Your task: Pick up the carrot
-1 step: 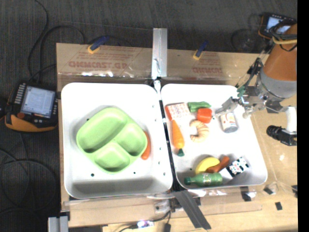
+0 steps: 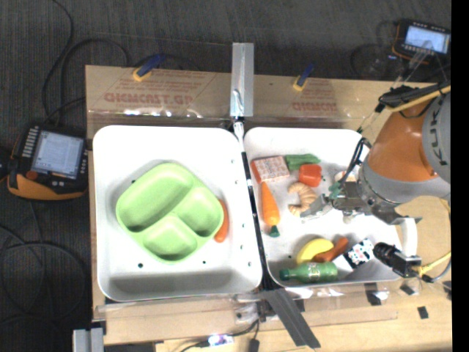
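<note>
Where bench [image 2: 110,94] meets dark carpet [image 2: 146,13], two bins sit, carrot [image 2: 270,207] rightward.

A: Around the carrot [image 2: 270,207], where is room?

B: On its left the bin wall [image 2: 253,196] is just beside it. On its right the croissant [image 2: 303,195] is near, with white floor between.

A: And above it?

B: The wafer block [image 2: 270,169] touches its top (or almost). Below it, the floor is free until the green bottle [image 2: 311,272].

orange carrot [image 2: 270,207], green tip down, flat near right bin's left wall
</note>
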Available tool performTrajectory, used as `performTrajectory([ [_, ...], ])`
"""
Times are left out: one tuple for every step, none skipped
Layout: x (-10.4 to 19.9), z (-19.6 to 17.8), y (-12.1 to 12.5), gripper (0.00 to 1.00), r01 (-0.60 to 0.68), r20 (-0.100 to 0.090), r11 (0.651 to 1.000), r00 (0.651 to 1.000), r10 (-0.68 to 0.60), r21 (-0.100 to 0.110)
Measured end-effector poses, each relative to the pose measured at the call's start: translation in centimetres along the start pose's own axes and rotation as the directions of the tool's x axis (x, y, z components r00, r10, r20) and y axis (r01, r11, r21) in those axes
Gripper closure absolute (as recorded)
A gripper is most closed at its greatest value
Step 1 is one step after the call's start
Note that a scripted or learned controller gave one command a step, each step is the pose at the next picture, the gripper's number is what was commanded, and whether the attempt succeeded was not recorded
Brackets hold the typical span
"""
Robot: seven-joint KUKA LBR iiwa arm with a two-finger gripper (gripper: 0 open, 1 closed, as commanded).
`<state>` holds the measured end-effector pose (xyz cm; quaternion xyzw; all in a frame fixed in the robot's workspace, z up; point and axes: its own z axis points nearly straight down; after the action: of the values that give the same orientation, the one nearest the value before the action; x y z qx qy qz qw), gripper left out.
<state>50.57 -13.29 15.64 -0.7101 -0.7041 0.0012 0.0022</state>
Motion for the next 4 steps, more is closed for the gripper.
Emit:
performTrajectory([
  [3.6,5.5,0.6,0.0,0.159,0.0,0.987,0.987,-0.159,0.0],
  [3.3,6.7,7.1,0.0,0.41,0.01,0.912,0.912,-0.41,-0.009],
  [1.6,6.7,12.6,0.0,0.677,0.012,0.736,0.736,-0.677,-0.006],
  [1.7,5.6,12.8,1.0,0.677,0.015,0.736,0.736,-0.677,-0.013],
])
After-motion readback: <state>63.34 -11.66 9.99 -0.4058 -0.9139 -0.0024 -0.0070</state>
